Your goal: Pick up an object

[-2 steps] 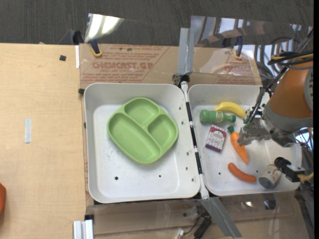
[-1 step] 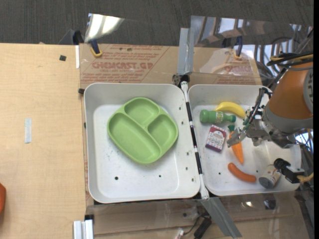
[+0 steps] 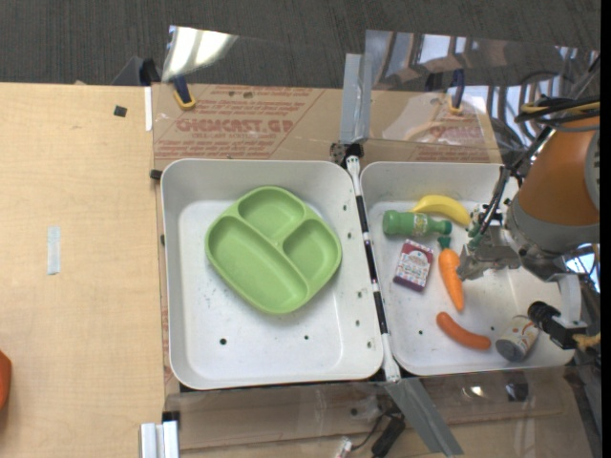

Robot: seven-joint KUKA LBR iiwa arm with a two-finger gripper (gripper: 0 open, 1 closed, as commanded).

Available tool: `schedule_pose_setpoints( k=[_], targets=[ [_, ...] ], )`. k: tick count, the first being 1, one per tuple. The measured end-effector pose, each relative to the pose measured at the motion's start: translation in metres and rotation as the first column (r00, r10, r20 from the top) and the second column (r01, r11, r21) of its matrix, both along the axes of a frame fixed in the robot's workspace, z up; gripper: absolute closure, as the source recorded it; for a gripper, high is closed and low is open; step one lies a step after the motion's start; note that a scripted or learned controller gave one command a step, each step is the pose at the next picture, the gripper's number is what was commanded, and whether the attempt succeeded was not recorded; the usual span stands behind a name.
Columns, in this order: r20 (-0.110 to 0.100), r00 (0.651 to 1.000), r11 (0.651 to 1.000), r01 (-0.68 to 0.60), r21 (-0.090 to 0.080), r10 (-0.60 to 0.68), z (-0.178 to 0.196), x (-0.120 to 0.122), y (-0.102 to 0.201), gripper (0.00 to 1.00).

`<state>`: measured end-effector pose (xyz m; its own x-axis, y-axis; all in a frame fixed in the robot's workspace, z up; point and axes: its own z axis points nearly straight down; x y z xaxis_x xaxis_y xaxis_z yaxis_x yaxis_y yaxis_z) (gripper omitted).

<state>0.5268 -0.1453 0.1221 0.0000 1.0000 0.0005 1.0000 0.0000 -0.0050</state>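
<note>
Tool (image 3: pixel 470 261) beside carrot (image 3: pixel 452 279) — right bin (image 3: pixel 420 356)

Bright, even overhead light, with sharp focus across most of the bench.
Strong glare whitens the clear panel (image 3: pixel 196 51) at the back left, and reflections streak the one (image 3: pixel 449 51) at the back right. Soft shadows lie under the green plate (image 3: pixel 274 248) and along the bin walls (image 3: pixel 172 275). The arm (image 3: pixel 563 189) at the right edge looks slightly blurred.

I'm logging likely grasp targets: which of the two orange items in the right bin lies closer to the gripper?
The carrot, slanting just left of the gripper. The other, a sausage-shaped piece, lies lower, toward the bin's front edge.
</note>
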Motion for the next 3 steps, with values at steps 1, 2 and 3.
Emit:
schedule_pose_setpoints(
  k=[1,2,3],
  targets=[
    [0.0,1.0,1.0,-0.001,0.0,0.001,0.0,0.0,0.0,0.0],
    [0.002,1.0,1.0,0.008,0.0,-0.008,-0.032,-0.013,0.001,0.0],
    [0.001,1.0,1.0,0.012,0.0,-0.012,-0.024,-0.013,0.0,1.0]
  ],
)
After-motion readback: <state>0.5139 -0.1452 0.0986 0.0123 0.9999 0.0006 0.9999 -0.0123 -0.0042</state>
